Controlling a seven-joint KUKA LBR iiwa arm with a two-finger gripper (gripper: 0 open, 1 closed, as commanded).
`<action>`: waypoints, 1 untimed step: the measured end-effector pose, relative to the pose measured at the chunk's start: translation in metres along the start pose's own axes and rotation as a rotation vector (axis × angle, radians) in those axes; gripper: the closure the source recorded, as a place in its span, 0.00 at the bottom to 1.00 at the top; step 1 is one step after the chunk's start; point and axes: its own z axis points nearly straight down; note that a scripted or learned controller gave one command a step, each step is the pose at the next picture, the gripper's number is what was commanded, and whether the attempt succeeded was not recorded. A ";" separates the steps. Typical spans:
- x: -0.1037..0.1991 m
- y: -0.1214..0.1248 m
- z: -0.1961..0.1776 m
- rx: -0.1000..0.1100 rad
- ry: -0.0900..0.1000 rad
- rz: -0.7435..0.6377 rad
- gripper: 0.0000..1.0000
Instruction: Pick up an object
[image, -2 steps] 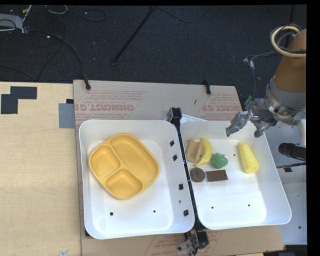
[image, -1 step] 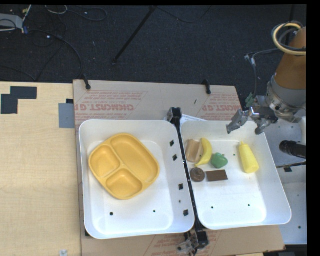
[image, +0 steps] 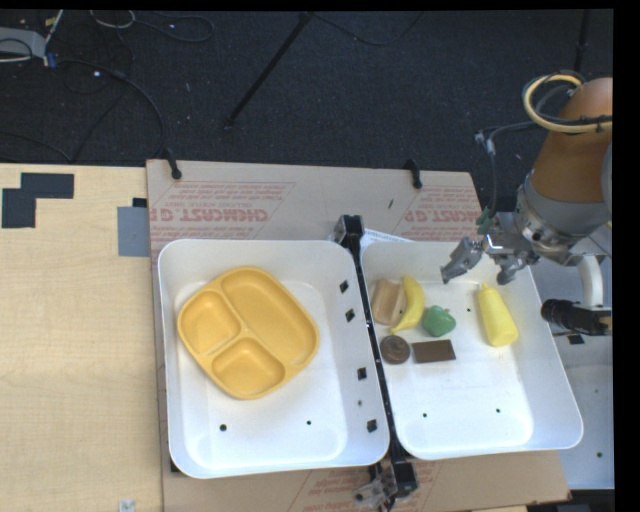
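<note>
Nothing picked yet, as far as I can see. My gripper (image: 482, 262) hangs over the back edge of the right bin (image: 500, 420), fingers (image: 459, 264) spread open with nothing between them. The whole grasp is left to do: choose an object, come down, close, lift.

Candidates all lie in the right bin, clustered toward its back left. Nearest the gripper is a yellow cylinder-like block (image: 496, 314), smooth, looks like plastic, lying flat just below the fingers. Left of it a small green rounded toy (image: 437, 321), glossy. Touching that, a curved yellow banana (image: 410, 303), likely plastic too, leaning against a tan bread-like piece (image: 386, 300). In front of these a flat brown disc (image: 395, 348) and a flat dark brown rectangle (image: 434, 351), both low and thin, probably hard to pinch.

The left bin (image: 260, 440) holds a yellow divided tray (image: 247, 331), three compartments, matte, rounded corners. Both bins are white, shallow, smooth, sitting on cardboard (image: 300, 200) on the table (image: 70, 330).
</note>
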 end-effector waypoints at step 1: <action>0.007 -0.008 0.050 0.001 0.001 0.001 0.00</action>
